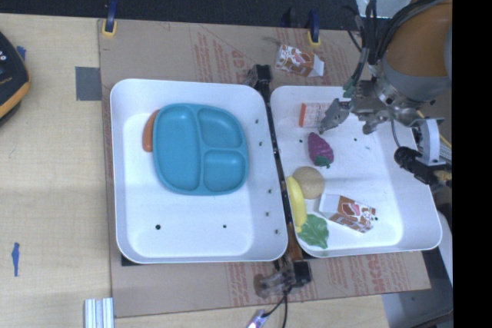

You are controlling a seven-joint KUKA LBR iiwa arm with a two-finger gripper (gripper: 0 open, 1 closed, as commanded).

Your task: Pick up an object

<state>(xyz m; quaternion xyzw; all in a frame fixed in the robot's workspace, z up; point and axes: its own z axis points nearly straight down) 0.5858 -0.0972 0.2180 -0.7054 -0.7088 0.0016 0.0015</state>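
The left bin (131, 165) holds a blue divided plate (201, 148) that lies over an orange thing (147, 132), and the right bin (400, 196) holds a purple eggplant toy (320, 150), a beige round thing (309, 181), a yellow banana (296, 200), a green leafy toy (313, 231), a brown-and-white packet (350, 213) and an orange-white packet (310, 115). The gripper (347, 116) hangs over the upper part of the right bin, its fingers spread apart with nothing between them. The eggplant toy lies just below its left finger, near but not touching.

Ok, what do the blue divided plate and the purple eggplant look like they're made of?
Blue divided plate: likely molded plastic, uniform colour, smooth matte surface with soft highlights. Purple eggplant: probably a plastic or rubber toy, slightly glossy skin; too small to be sure.
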